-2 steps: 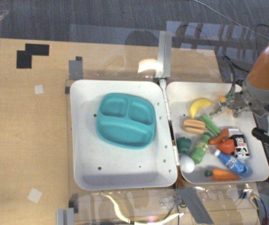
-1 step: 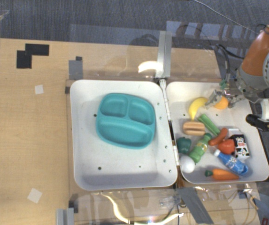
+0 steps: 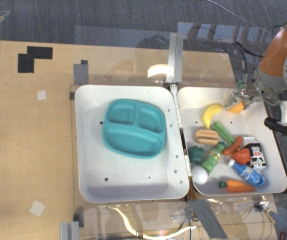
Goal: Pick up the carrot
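Observation:
A carrot [image 3: 239, 186], orange with a green stub at its left end, lies flat at the front of the right bin [image 3: 279, 184]. My gripper [image 3: 240, 98] is at the far side of that bin, well away from this carrot. A small orange piece [image 3: 237, 107] sits right under the gripper's tip, touching or nearly touching it. What the piece is, and whether it is gripped, is too small to make out. The arm's orange band [image 3: 276, 54] rises at the right edge.
The right bin also holds a yellow banana [image 3: 212, 114], a hot dog [image 3: 206, 136], green items [image 3: 222, 132], a white egg [image 3: 200, 174], a red pepper [image 3: 242, 156] and a blue bottle [image 3: 247, 174]. A teal divided plate [image 3: 133, 128] lies in the left bin [image 3: 90, 184].

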Controlling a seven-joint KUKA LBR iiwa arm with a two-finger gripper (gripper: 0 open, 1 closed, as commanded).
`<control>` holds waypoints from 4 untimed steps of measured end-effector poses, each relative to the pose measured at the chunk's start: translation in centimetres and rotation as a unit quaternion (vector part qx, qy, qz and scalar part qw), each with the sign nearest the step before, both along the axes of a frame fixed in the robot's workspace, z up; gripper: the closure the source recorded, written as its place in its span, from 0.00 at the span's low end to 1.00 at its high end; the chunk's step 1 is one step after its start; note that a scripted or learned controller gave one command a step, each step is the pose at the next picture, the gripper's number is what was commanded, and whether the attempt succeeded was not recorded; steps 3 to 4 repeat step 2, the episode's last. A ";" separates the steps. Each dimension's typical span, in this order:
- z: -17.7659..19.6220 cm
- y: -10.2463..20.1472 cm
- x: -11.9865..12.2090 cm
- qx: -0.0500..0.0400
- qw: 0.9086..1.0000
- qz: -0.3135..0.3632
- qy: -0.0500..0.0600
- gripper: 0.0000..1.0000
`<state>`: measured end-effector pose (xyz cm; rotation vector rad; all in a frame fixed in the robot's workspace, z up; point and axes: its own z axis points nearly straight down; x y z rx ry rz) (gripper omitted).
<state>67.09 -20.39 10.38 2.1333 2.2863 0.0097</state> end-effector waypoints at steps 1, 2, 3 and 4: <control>4.1 6.1 0.1 0.004 0.990 -0.138 0.003 1.00; 1.7 8.2 0.1 0.005 0.969 -0.248 0.000 1.00; 1.7 8.2 0.1 0.005 0.969 -0.248 0.000 1.00; 1.7 8.2 0.1 0.005 0.969 -0.248 0.000 1.00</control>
